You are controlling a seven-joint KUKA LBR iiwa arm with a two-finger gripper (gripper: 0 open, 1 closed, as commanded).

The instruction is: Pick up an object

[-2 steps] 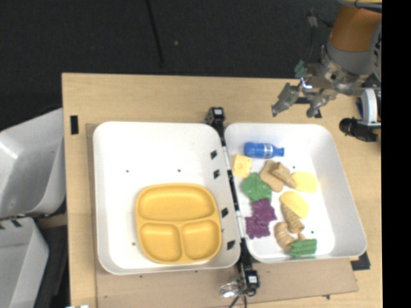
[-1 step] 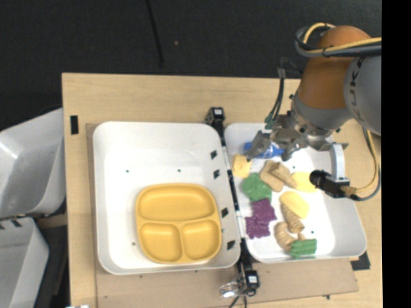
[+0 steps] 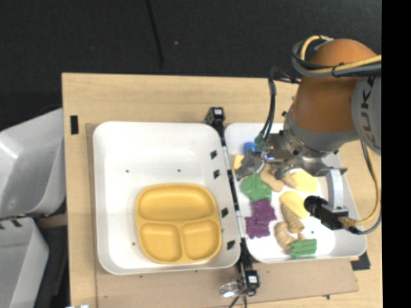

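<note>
- The grey arm with its glossy orange band (image 3: pixel 331 76) leans in from the right over the right bin (image 3: pixel 334 252), a shallow white tray.
- The gripper (image 3: pixel 266 165) hangs low at that bin's upper left; whether it is parted or closed cannot be told.
- Just below it lie a lumpy green piece (image 3: pixel 254 187) and a knobbly purple piece (image 3: pixel 259 218), with a ridged tan piece (image 3: pixel 291 223) and a green block (image 3: pixel 302 247) near the front wall.
- In the left bin (image 3: pixel 115 172) rests a smooth yellow three-compartment plate (image 3: pixel 178 223).
</note>
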